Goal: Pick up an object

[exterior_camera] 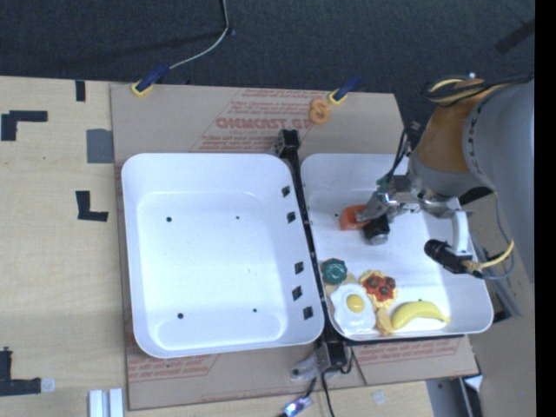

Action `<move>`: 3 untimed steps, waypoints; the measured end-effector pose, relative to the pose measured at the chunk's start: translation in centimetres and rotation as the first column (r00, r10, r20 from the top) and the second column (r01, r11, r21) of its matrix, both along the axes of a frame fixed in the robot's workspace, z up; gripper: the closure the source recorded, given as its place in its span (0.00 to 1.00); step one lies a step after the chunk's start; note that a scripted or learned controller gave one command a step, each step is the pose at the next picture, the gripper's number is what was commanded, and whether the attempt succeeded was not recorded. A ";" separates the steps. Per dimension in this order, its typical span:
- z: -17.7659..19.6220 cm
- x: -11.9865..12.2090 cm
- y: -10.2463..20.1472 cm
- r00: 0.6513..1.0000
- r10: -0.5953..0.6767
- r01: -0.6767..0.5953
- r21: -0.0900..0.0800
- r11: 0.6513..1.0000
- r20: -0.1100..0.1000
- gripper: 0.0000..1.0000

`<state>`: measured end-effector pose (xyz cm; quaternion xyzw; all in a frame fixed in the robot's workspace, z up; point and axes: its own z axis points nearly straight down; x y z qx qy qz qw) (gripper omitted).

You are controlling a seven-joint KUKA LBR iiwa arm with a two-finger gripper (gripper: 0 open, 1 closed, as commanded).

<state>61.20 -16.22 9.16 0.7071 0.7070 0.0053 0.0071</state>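
arm (452, 146): grey with orange band, reaches in from 3 o'clock, wrist over the right bin (452, 315)
gripper (375, 224): low in the right bin's upper half, dark tip just beside the orange object; can't tell if it's apart or together, too small and dark
orange object (351, 218): nearest candidate; sits at 9 o'clock of the gripper, touching or nearly so, not seen clamped
orange object axis: looks short and blocky, long axis roughly 9-to-3, hedge, partly hidden
handling: likely a light, stiff plastic toy, smooth so may slip; best taken across the short sides
other items: green piece (334, 272), fried egg toy (352, 303), red-orange toy (379, 285), banana (417, 314), clustered at 6 o'clock of the gripper, near the bin's lower wall
banana axis: 9-to-3, curved, tips slightly up
left bin (139, 233): at 9 o'clock of the right bin, side by side
status: pick not yet made, judging by no visible hold
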 end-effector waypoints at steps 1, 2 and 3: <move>0.0 -1.4 -0.1 1.000 0.000 0.000 -0.002 1.000 0.002 1.00; -0.1 0.3 -5.3 1.000 0.001 -0.001 0.003 1.000 -0.005 1.00; 0.0 -12.0 -5.8 1.000 -0.007 0.007 -0.002 1.000 -0.004 1.00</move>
